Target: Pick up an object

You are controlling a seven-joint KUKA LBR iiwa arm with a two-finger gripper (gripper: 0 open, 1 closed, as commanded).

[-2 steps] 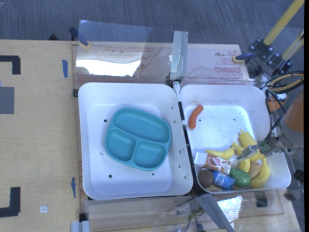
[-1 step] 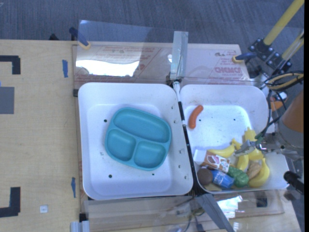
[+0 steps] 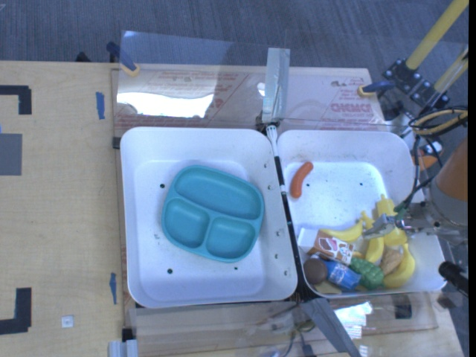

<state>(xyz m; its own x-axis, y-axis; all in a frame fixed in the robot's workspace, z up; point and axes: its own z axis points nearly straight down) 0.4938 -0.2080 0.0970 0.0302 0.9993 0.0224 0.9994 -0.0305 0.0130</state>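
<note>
- You have two white bins side by side on the tabletop [image 3: 52,199]: the left bin [image 3: 141,222] and the right bin [image 3: 342,184].
- In the left bin, a teal divided plate [image 3: 213,213] lies flat near the middle, three compartments facing up.
- In the right bin, an orange sausage-shaped piece [image 3: 300,179] lies alone toward the far left part, well apart from the rest.
- The other things are piled in the near right corner of that bin: yellow bananas [image 3: 398,268], a brown-and-white packet [image 3: 335,247], a blue piece [image 3: 343,277], a green piece [image 3: 370,271] and a dark round piece [image 3: 316,271].
- The gripper [image 3: 387,225] reaches in from the right edge and sits over the far side of that pile, at the bananas.
- You cannot tell from this view how far the gripper is spread, nor whether anything is held in it.
</note>
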